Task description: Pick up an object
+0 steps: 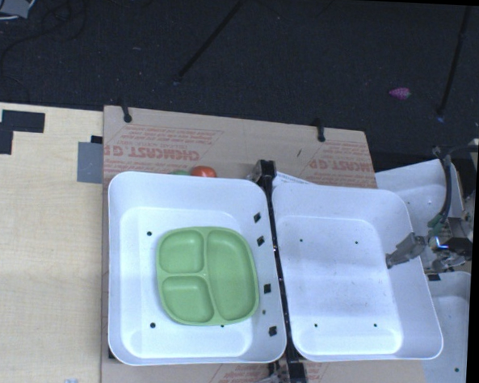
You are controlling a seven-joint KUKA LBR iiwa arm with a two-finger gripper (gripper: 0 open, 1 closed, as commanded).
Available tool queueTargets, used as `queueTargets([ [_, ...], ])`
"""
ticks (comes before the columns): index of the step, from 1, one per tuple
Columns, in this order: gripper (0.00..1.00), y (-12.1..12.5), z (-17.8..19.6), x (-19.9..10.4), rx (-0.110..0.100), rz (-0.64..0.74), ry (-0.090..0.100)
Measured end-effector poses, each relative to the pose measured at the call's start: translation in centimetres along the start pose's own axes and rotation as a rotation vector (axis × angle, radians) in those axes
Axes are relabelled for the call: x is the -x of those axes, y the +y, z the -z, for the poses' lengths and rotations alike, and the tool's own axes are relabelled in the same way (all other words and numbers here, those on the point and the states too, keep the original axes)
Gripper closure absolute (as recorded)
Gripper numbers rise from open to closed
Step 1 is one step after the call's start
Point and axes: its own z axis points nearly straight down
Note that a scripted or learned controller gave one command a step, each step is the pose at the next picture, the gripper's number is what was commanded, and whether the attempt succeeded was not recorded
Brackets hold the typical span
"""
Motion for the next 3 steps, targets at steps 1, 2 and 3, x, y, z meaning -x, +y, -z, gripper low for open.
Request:
queueTargets([
  [1, 0.0, 0.2, 0.6, 0.0, 0.011, 0.003, -0.003],
  [2, 0.0, -0.6, -5.4, -0.2, 0.006, 0.003, -0.001],
  [3, 0.0, -0.3, -11.8, -0.1, 0.006, 0.003, 0.0],
])
